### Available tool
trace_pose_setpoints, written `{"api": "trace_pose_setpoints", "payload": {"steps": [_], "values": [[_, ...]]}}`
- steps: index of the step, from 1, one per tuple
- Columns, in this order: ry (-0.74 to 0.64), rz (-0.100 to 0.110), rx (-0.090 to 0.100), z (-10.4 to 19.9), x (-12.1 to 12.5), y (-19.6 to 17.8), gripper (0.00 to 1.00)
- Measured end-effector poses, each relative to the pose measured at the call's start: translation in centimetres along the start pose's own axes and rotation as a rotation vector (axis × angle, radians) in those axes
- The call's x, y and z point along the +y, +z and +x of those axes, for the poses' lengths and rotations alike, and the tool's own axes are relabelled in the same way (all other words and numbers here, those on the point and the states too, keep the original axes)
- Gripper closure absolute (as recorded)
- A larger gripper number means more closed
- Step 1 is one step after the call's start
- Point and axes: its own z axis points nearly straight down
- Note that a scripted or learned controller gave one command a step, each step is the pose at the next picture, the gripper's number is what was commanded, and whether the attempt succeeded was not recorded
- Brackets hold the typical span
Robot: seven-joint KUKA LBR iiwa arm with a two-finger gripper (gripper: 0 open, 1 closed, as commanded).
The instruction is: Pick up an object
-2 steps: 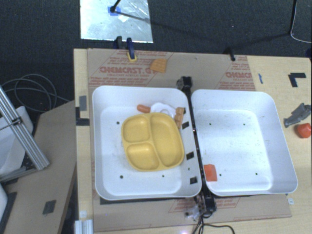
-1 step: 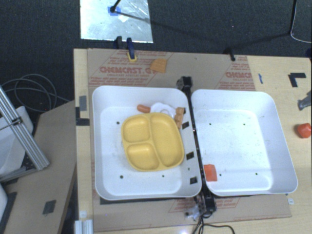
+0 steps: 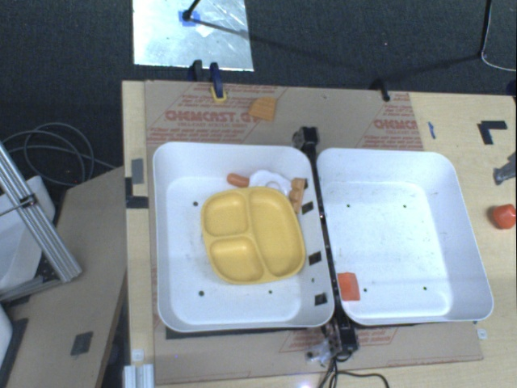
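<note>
Gripper (image 3: 506,170) was glimpsed at the view's right edge, outside the right bin (image 3: 464,241); open or shut couldn't be told. Small orange block (image 3: 348,285) was spotted well apart from it, across the bin toward the camera, by the wall. Judged light, stiff, prob. grippy; best pinched across its flat sides. Yellow plate (image 3: 252,234) lay farther off: awkward, slippery.

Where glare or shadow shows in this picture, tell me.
Camera view: glare whitens the reflective sheet at the top; the left bin has soft shadow along its inner walls; the yellow tray is evenly lit; the image is slightly soft overall.
</note>
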Motion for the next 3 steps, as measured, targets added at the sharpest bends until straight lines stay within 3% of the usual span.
{"api": "trace_pose_setpoints", "payload": {"steps": [1, 2, 3], "values": [[-0.008, 0.003, 0.003, 5.3, -1.3, 3.8, 0.00], [-0.008, -0.006, -0.001, 5.0, -1.2, 2.5, 1.00], [-0.008, -0.005, -0.001, 5.0, -1.2, 2.5, 0.00]]}}
